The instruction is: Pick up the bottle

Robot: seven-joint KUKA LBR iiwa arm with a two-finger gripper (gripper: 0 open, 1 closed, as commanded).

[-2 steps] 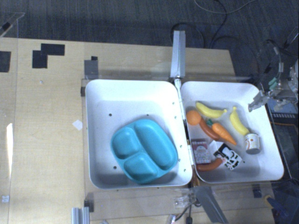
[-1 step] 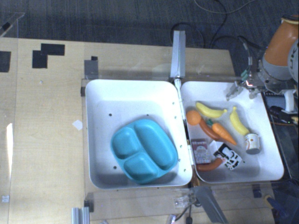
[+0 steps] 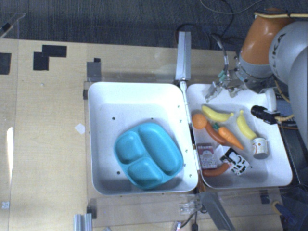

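Note:
A small white bottle (image 3: 260,147) with a tan band lies on its side near the right wall of the right bin (image 3: 276,177). My gripper (image 3: 223,90) hangs over the back edge of that bin, up and to the left of the bottle and well apart from it. Its metal fingers (image 3: 211,93) are spread open with nothing between them. The grey arm with its orange band (image 3: 262,37) comes in from the upper right.
The right bin also holds two bananas (image 3: 217,113), an orange (image 3: 199,121), a carrot (image 3: 226,135), a printed packet (image 3: 207,156), a black-and-white item (image 3: 236,161) and a reddish sausage shape (image 3: 216,170). A blue divided tray (image 3: 148,154) lies in the left bin (image 3: 103,129). A black connector (image 3: 262,113) sticks in from the right.

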